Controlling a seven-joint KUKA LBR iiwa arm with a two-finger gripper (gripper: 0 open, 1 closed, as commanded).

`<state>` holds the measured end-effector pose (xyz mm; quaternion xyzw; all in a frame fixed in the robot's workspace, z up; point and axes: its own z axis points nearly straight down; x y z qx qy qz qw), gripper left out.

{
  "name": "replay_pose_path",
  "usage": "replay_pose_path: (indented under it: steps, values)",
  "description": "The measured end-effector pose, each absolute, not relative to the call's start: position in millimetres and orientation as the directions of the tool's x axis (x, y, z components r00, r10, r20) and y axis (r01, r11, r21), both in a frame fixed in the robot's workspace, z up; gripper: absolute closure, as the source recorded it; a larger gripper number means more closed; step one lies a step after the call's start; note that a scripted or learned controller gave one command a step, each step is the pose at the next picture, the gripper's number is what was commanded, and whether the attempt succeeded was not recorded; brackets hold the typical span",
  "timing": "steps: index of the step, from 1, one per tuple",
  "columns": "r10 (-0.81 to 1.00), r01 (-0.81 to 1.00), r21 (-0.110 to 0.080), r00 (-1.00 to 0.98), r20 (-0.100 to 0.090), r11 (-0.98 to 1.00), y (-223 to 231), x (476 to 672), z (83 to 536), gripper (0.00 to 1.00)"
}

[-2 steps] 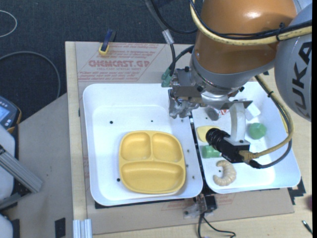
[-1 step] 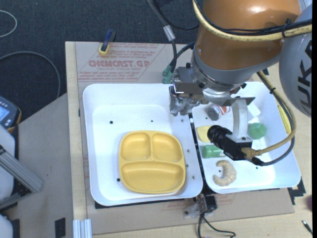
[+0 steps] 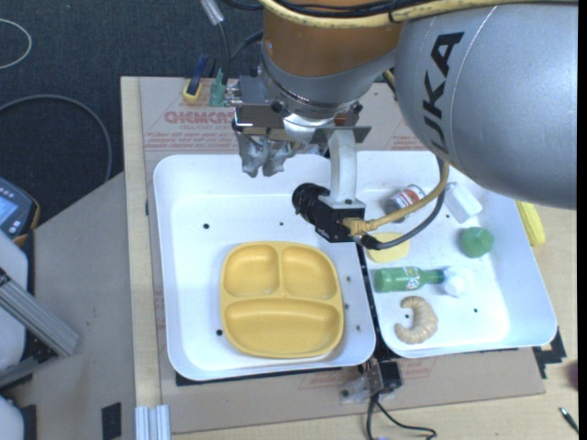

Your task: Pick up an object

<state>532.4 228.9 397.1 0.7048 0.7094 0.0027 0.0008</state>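
Green bottle (image 3: 410,279), white cap; lying flat.

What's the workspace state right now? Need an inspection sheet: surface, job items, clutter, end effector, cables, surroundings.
Surface: two white bins side by side, left bin and right bin, on a brown board.
Job items: yellow divided tray in the left bin; in the right bin a green bottle, tan croissant-shaped piece, green ball, small can.
Clutter: yellow flat piece partly hidden under the hose.
End effector: end effector hangs above the left bin's far edge; nothing seen between the fingers.
Cables: yellow hose looping from the arm; black cables on the floor on the left.
Surroundings: dark carpet, metal rail on the left.
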Motion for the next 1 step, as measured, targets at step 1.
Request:
replay_pose_path:
  steps: [1]
  values:
    - [1.000,1.000,0.009,-0.005,0.006,0.005,224.9,477.3,507.6,1.00]
